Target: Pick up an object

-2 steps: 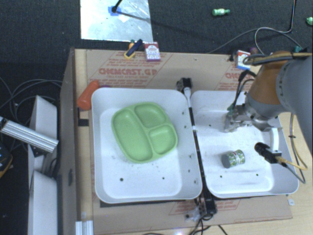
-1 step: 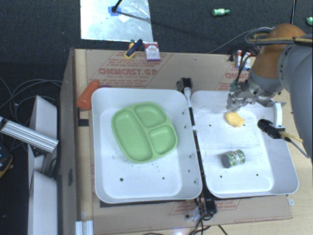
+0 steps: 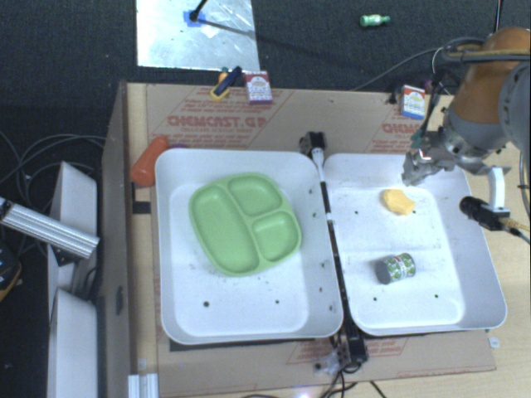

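Observation:
In the right bin [image 3: 465, 305] a small yellow lump [image 3: 398, 201] lies near the back. A small can with a green label [image 3: 395, 268] lies on its side in the middle of that bin. My gripper [image 3: 412, 172] hangs over the bin's back edge, just up and to the right of the yellow lump, with nothing seen between its fingers. A green divided plate [image 3: 245, 222] rests in the left bin [image 3: 191, 313].
An orange thing [image 3: 148, 159] lies at the left bin's back left corner. Two small red and white boxes [image 3: 259, 87] [image 3: 412, 102] sit on the cardboard behind the bins. A metal sheet [image 3: 196, 21] lies on the floor beyond.

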`<state>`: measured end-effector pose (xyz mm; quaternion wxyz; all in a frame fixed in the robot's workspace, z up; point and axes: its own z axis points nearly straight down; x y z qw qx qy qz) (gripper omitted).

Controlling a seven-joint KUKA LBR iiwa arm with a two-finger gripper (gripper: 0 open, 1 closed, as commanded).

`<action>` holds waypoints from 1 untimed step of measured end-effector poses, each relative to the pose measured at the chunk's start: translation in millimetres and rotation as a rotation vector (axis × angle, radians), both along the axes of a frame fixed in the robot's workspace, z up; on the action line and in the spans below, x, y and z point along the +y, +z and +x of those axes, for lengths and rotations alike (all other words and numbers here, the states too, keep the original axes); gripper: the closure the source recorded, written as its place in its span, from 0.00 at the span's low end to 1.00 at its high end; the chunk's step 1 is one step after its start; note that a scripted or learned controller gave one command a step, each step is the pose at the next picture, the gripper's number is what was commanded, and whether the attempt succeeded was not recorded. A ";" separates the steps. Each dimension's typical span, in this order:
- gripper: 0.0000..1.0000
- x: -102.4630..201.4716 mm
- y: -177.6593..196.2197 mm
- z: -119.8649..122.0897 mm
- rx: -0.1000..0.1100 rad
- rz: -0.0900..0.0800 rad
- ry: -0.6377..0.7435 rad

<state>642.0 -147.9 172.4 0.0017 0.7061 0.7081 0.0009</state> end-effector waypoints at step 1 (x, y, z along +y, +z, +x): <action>0.00 -21.6 36.7 15.5 0.000 0.000 0.000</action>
